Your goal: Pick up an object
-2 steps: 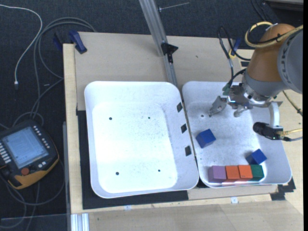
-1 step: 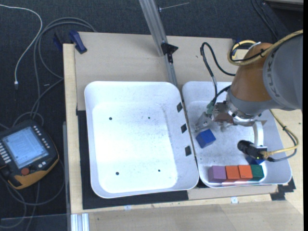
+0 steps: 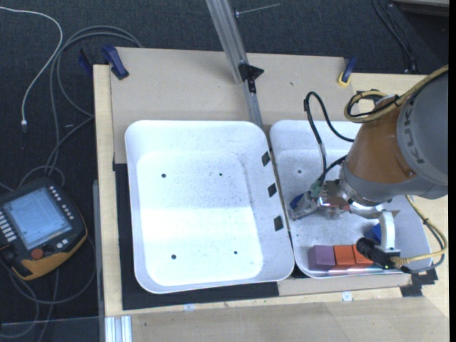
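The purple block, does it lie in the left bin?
No, the purple block lies in the right bin, near its front edge beside an orange block.

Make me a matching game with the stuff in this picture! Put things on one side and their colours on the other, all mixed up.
Things:
1. block nearest the left bin
2. block beside it
3. clamp at the bench's far left corner
4. band on the arm

Colours:
A. blue
B. orange
C. purple
D. red-orange

Pairs: 1-C, 2-D, 3-A, 4-B

Both blocks lie along the near wall of the right bin.
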